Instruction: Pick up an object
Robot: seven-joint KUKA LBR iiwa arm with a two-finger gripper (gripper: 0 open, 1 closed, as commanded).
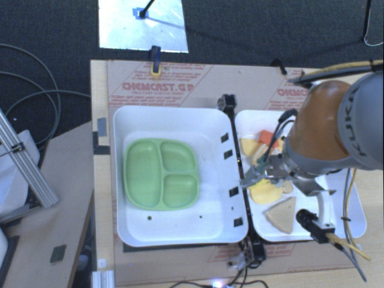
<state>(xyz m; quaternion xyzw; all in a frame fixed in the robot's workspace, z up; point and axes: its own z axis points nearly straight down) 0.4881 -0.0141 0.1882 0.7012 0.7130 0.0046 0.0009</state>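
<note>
My gripper (253, 177) hangs low over the left side of the right bin (359, 221), close to the wall between the two bins. Just under and to the right of it lies a flat yellow piece (266, 192). A tan wedge (282, 215) rests nearer the front of that bin. Farther back lie an orange piece (266, 138) and a pale yellow piece (248, 146). The grey arm with its orange band (321, 122) hides much of the right bin's middle and back.
The left bin (210, 125) holds a green divided plate (161, 173) on its left side. Black clips line the wall between the bins (235, 161). Cables trail from the arm over the right bin's front edge (342, 239).
</note>
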